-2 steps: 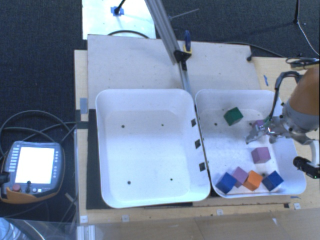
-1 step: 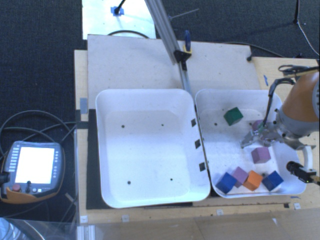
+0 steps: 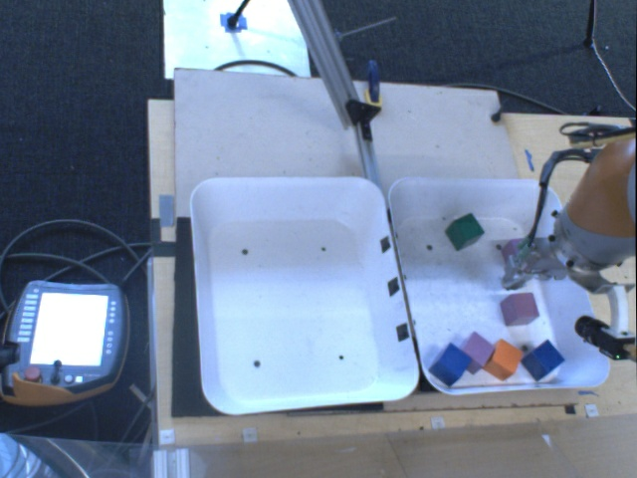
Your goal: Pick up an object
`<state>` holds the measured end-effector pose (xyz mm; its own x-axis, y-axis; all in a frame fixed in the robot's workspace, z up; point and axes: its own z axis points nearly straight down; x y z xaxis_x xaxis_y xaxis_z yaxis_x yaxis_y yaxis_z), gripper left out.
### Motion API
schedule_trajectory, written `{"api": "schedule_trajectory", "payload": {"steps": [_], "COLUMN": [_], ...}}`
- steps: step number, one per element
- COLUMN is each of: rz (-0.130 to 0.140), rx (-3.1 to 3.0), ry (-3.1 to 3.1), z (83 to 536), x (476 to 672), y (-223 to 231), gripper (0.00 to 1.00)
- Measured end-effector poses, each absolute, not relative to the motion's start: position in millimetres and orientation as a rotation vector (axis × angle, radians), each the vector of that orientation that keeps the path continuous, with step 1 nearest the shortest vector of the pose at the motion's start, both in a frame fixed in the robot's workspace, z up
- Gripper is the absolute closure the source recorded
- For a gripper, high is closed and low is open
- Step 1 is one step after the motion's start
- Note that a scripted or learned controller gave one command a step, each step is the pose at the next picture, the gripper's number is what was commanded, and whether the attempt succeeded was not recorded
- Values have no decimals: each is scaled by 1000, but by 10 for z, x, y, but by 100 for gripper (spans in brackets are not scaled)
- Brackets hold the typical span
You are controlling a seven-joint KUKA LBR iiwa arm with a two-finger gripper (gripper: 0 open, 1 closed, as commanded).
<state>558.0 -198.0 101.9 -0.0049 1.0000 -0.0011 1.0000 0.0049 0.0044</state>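
Note:
The right bin [image 3: 428,267] holds several small cubes. A green cube [image 3: 464,231] lies near its back. A mauve cube [image 3: 519,309] sits right of centre. Along the front wall stand a blue cube [image 3: 450,362], a lilac cube [image 3: 479,350], an orange cube [image 3: 503,358] and a second blue cube [image 3: 542,359]. My gripper [image 3: 519,270] hangs low over the right side of this bin, just behind the mauve cube. A purple cube [image 3: 511,250] peeks out at its far side, partly hidden by the gripper body. I see nothing clearly held.
The left bin [image 3: 214,297] stands beside the right one, joined by black clips [image 3: 393,287]. A slanted metal pole [image 3: 323,43] crosses the back board. A teach pendant [image 3: 65,342] lies off the bench at left.

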Motion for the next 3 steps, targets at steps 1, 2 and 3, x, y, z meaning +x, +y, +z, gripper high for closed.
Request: {"api": "schedule_trajectory", "payload": {"steps": [1, 2, 3], "rz": [6, 5, 6], "rx": [2211, 2211, 2210], "ry": [2221, 2223, 2221], "z": [1656, 2168, 2768], "x": [5625, 5567, 5499], "y": [-2031, -1975, -2000], "gripper": [100, 100, 100]}}
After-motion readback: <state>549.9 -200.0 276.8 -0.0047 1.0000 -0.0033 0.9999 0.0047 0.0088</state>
